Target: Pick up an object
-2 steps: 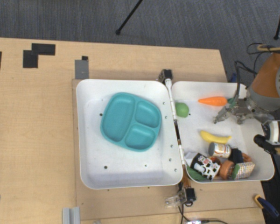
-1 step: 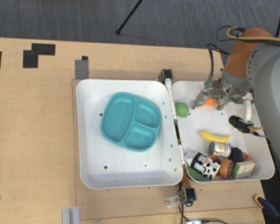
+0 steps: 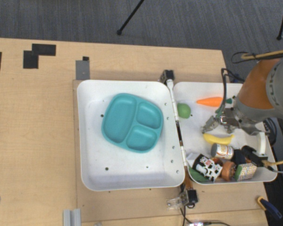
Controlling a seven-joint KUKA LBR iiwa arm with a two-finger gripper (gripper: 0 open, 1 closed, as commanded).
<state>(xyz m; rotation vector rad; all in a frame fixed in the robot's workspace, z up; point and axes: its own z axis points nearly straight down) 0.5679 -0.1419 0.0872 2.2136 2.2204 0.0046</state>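
Right, nearest edge of the right bin (image 3: 269, 175): a black-and-white cow toy (image 3: 206, 167), a small can (image 3: 222, 150) and a printed cup (image 3: 245, 171) lie crowded together. Just beyond them sits the yellow banana (image 3: 218, 138). My hand (image 3: 217, 123) hangs right over the banana, prongs spread wide and gripping nothing. Further back, the green ball (image 3: 183, 110) rests by the divider, orange carrot (image 3: 210, 101) at the far side. Left bin (image 3: 92, 173) on the worktop (image 3: 33, 135) carries a teal divided plate (image 3: 132, 122).
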